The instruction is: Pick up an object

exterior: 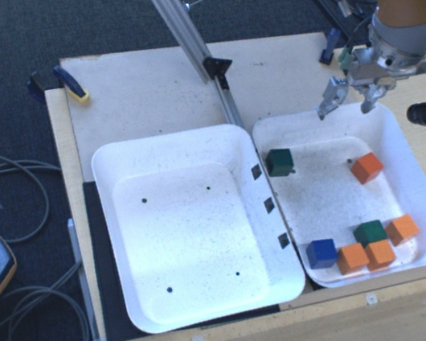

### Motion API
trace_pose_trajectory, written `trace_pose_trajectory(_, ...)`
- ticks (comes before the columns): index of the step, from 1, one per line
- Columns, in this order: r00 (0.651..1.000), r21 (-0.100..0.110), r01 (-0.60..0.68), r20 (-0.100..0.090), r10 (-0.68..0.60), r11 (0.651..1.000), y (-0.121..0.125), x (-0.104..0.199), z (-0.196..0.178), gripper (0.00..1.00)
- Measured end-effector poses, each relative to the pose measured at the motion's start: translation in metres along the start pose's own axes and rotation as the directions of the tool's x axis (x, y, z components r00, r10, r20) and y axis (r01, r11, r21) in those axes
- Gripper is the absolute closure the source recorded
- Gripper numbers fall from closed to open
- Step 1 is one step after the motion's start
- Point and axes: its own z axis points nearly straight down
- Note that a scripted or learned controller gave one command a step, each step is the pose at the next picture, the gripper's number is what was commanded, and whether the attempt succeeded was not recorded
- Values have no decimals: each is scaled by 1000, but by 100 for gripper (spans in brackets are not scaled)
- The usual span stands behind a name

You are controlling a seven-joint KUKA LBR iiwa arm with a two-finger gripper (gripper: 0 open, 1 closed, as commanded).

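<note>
**Gripper raised over the far rim of the right bin, nothing held**

Along the near wall of the right-hand shallow white plastic bin [421, 194], a tight cluster is found: a blue cube [321, 252] at the left, then two orange cubes [352, 258] [380, 254] side by side, a dark green cube [369, 232] just behind them, and a further orange cube [403, 228] at the right. These blocks touch or nearly touch one another. Farther in, a single orange cube [368, 168] lies apart on the bin floor, and a second dark green cube [280, 162] rests near the left wall. The left-hand white bin [124, 222] is set just beside it.

At the far rim of the right bin, the two-finger gripper [350, 99] is seen spread wide, with nothing between its fingers [330, 101]. It hangs above the bin edge, well apart from every block.

Failure risks are judged as follows. A descent from this position would meet the rim, not a block. In the near cluster, a finger may land on a neighbouring cube and prevent closure. The lone orange cube is judged the safest target; an off-centre closure could push it aside.
</note>
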Motion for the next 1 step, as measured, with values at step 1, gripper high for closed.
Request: trace_pose_trajectory(1, 1000, 9, -6, -2, 6, 1000, -32, -55, 111, 0)
